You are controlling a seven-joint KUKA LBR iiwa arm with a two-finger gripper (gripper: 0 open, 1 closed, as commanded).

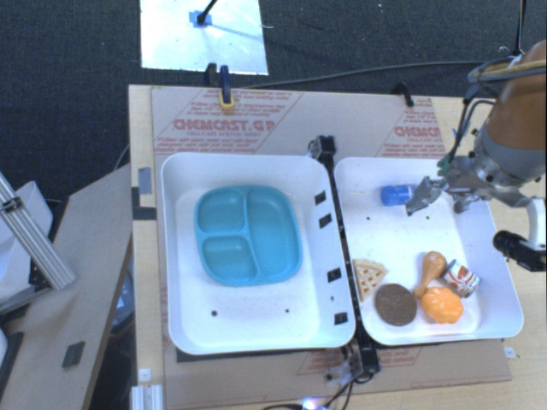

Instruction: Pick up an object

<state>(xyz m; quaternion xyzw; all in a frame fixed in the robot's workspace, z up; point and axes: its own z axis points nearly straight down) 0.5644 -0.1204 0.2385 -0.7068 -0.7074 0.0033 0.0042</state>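
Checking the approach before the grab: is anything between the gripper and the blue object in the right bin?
Nothing visible stands between them. The gripper sits just right of the blue object near the right bin's far side. The toy food lies in a cluster at the bin's near side, well apart.

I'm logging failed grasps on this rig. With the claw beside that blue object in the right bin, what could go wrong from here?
1. The claw sits beside the blue object, not over it, so closing might nudge it away.
2. The object looks like a cylinder lying down; it may roll toward the bin wall.
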